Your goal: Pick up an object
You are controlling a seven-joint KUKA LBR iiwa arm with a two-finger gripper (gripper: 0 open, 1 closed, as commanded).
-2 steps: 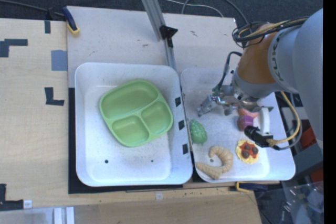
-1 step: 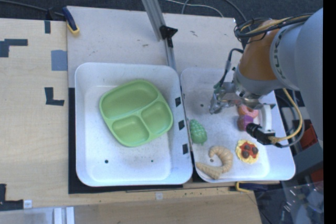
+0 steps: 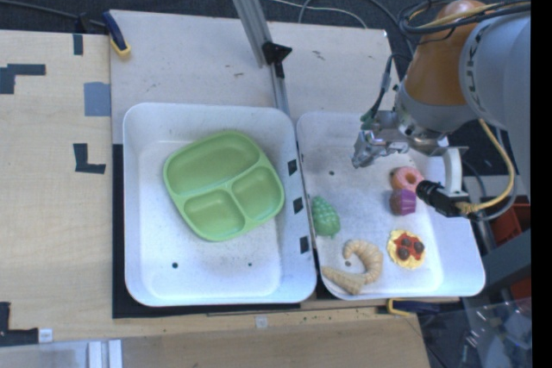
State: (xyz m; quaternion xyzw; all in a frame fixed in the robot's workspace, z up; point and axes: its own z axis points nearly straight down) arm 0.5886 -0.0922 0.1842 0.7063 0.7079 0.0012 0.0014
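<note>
My gripper (image 3: pixel 366 152) hangs over the upper middle of the right bin (image 3: pixel 345 129), above bare bin floor. To its right lie a pink doughnut (image 3: pixel 404 178) and a purple toy (image 3: pixel 403 202) just below it. A green bumpy toy (image 3: pixel 325 217) sits by the bin's left wall. Near the front lie a tan curved pastry (image 3: pixel 360 263) and a small yellow tart with red berries (image 3: pixel 407 248). Nothing shows between the fingers.
The left bin (image 3: pixel 147 211) holds a green divided plate (image 3: pixel 223 184). A grey metal pole (image 3: pixel 246 0) slants in from the top toward the bins' shared wall. Cables loop behind the arm at the upper right.
</note>
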